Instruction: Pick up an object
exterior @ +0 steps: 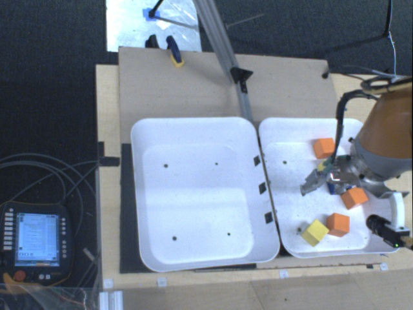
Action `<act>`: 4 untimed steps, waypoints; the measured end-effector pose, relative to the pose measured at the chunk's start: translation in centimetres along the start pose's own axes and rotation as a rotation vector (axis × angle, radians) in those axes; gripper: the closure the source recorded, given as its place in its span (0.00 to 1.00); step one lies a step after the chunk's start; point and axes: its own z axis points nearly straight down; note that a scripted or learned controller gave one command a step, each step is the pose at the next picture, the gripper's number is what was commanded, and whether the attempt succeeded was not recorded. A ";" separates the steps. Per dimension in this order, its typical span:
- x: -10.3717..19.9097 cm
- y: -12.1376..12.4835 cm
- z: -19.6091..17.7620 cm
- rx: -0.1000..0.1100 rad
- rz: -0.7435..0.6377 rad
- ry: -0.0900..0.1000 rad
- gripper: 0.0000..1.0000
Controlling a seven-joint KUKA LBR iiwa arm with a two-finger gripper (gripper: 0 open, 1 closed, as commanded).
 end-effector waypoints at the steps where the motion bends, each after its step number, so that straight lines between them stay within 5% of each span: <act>1: -1.0 0.2 5.5 0.000 0.001 0.000 0.00; 2: -1.0 0.4 4.1 -0.008 -0.002 -0.002 1.00; 4: -2.6 1.0 -6.6 -0.013 -0.003 -0.004 1.00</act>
